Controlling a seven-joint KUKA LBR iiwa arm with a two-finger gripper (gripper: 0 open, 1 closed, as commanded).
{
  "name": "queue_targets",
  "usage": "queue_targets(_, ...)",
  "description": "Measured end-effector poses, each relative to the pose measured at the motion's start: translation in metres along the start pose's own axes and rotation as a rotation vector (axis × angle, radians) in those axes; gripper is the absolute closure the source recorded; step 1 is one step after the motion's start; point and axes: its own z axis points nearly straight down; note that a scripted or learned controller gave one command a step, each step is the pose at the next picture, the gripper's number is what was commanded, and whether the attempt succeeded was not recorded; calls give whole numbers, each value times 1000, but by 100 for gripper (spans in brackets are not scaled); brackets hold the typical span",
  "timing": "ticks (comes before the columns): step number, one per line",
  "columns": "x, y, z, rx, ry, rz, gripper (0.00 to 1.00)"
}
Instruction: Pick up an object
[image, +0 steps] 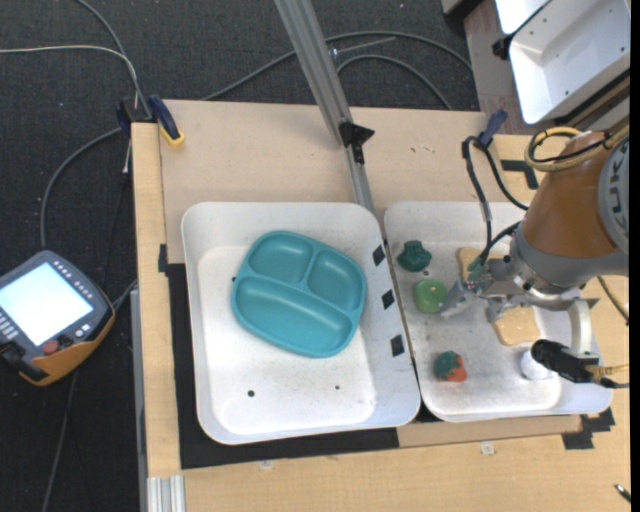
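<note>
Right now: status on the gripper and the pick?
Gripper low in right bin, beside light green piece; grasp unconfirmed. Dark green piece and red-green toy lie apart. Teal tray in left bin.

A: The two white bins, what do they look made of?

B: The left bin (215, 400) and the right bin (490, 400) look like smooth matt plastic, finely speckled. The teal divided plate (298, 292) is plastic too, with a soft sheen.

A: And under them?

B: The surface (260, 150) looks like pale, matt wood or board. Black matting (180, 350) shows beside the left bin.

A: The arm?

B: The orange band (565, 215) is glossy; the post (320, 70) looks like brushed metal.
</note>
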Motion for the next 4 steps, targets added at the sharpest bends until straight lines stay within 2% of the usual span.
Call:
queue_targets(1,1,-1,53,-1,0,0,0)
queue_targets(2,0,1,39,-8,-2,1,100)
queue_targets(4,9,4,-71,-17,-5,-2,100)
